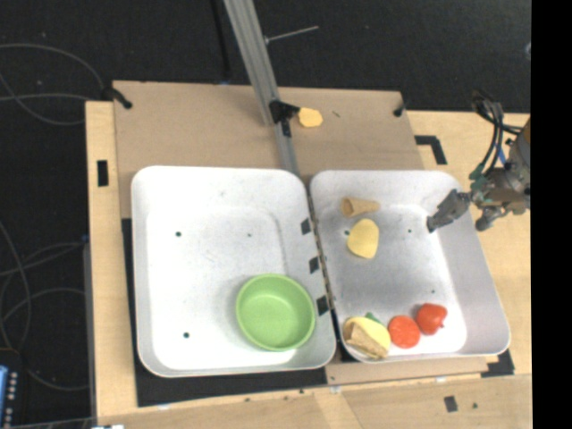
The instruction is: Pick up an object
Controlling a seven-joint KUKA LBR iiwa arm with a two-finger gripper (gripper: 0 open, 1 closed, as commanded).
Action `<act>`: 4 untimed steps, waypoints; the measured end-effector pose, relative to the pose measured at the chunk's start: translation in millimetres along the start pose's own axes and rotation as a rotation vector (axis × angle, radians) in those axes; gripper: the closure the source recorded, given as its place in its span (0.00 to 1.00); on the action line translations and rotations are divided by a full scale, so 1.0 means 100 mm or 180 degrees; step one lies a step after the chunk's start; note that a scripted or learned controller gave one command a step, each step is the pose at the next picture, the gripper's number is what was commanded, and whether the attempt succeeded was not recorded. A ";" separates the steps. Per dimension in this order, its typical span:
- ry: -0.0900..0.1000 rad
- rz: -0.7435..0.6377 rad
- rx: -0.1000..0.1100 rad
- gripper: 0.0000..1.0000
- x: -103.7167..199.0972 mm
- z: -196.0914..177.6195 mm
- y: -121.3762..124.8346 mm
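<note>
Grey two-finger jaws (pixel 465 213) – grip unreadable – hover at the right white bin's (pixel 465 284) three-o'clock rim; two red round fruits (pixel 417 325) crowd six o'clock.

The gripper (pixel 466 211) reaches in from the right, fingers spread

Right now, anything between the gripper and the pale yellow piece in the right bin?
No. In the camera view, bare white bin floor lies between the gripper and the pale yellow piece.
</note>
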State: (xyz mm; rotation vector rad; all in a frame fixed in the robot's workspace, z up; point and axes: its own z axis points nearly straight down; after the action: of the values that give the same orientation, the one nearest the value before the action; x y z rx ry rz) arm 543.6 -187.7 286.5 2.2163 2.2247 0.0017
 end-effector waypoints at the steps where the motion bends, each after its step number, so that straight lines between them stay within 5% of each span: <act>1: 0.0002 0.0001 -0.0001 0.00 0.00 0.00 0.00; 4: -0.0004 0.0017 0.0019 0.00 -0.01 1.54 -0.15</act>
State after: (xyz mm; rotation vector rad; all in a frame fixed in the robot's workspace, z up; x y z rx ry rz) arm 529.0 -188.5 132.0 2.2246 2.2210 -0.0062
